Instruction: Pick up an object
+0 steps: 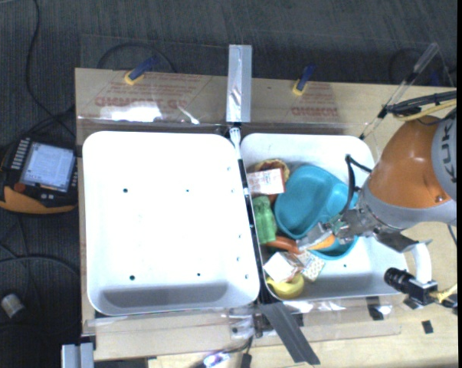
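In the right bin [368, 278], the claw [339, 227] sits low at the right edge of a blue bowl [311, 198], beside something orange; whether it is apart or clamped cannot be told. The bowl lies tilted among clutter: a red-and-white packet [265, 180] to its left, a green bottle [264, 222] below that, a yellow item [286, 285] near the front wall. The left bin [165, 221] adjoins it on the table [345, 98].
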Motion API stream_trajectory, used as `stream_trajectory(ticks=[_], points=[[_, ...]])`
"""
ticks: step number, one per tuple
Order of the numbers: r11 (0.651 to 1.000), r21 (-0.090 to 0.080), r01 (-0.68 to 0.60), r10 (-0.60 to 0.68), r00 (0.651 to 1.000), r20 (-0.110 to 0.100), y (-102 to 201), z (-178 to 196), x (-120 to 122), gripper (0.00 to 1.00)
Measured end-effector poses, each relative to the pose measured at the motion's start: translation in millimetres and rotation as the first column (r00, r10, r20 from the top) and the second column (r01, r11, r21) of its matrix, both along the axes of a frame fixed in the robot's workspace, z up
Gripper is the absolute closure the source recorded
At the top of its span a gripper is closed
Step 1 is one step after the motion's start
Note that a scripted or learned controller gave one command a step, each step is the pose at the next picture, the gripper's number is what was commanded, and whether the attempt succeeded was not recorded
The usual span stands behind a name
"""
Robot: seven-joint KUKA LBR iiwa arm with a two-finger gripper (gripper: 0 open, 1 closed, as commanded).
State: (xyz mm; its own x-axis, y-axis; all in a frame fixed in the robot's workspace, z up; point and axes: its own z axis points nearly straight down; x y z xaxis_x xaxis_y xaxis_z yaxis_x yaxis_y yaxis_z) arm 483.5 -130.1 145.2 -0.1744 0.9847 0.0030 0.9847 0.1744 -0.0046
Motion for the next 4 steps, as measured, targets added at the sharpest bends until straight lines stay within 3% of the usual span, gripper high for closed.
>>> stream_trajectory(ticks=[1,2,3,4], points=[[0.958,0.001,-0.288,0.288,0.957,0.019,-37.4,-49.7,6.9,0.0],[0.956,0.004,-0.295,0.295,0.955,0.025,-33.6,-37.5,10.5,1.0],[0.995,0.004,-0.098,0.098,0.995,-0.003,-15.7,56.9,0.8,1.0],[0.984,0.025,-0.178,0.179,0.983,-0.035,-54.0,23.0,40.1,1.0]])
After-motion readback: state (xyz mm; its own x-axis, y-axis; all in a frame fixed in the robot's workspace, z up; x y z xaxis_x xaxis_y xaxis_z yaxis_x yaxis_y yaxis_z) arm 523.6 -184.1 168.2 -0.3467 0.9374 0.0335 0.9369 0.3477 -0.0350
